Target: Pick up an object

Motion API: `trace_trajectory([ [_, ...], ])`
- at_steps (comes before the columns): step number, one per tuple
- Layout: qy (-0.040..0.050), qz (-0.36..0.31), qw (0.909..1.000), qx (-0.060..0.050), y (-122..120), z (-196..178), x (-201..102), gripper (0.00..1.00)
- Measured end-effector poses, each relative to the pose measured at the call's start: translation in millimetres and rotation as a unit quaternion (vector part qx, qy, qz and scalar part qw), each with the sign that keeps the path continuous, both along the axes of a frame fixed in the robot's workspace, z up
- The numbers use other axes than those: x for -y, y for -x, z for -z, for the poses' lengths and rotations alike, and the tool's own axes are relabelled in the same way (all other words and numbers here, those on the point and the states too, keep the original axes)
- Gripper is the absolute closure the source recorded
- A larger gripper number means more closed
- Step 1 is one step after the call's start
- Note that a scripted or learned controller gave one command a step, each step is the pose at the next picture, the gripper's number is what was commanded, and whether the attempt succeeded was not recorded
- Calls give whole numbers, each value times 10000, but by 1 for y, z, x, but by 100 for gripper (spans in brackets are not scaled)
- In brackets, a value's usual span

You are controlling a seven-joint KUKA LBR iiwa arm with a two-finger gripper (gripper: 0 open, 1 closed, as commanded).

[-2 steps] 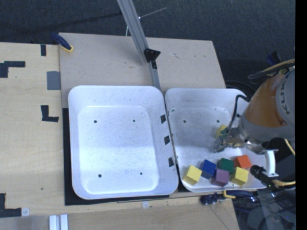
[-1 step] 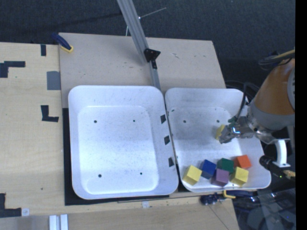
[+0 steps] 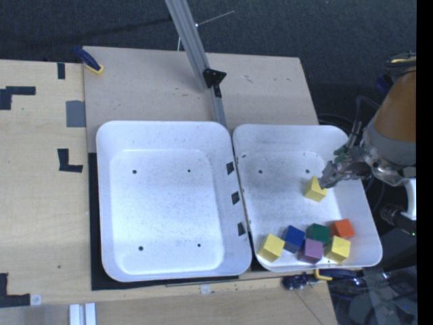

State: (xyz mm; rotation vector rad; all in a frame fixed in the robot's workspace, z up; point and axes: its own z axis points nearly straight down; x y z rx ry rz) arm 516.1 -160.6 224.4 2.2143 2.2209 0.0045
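1. The pincer [image 3: 329, 176] is small and dark at the arm's tip — whether it pinches anything cannot be told.
2. A yellow cube [image 3: 314, 189] sits tilted in the right bin [image 3: 270, 144], touching or just under the pincer tip.
3. Along that bin's near edge cluster a yellow block [image 3: 271, 247], blue block [image 3: 293, 237], green block [image 3: 317, 233], purple block [image 3: 312, 249], orange block [image 3: 343, 228] and another yellow one [image 3: 339, 248].
4. The left bin [image 3: 162, 131] lies beside it on the worktop [image 3: 149, 80].
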Motion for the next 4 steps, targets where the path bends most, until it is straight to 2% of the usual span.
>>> trace_trajectory([
  [1,-3,3,10000,-13,-1,-42,0,100],
  [2,-15,-19,10000,-38,-17,-29,-58,100],
  [3,-17,-23,10000,-42,-22,-17,-119,100],
  [4,-19,-25,10000,-35,-31,-23,-176,100],
])
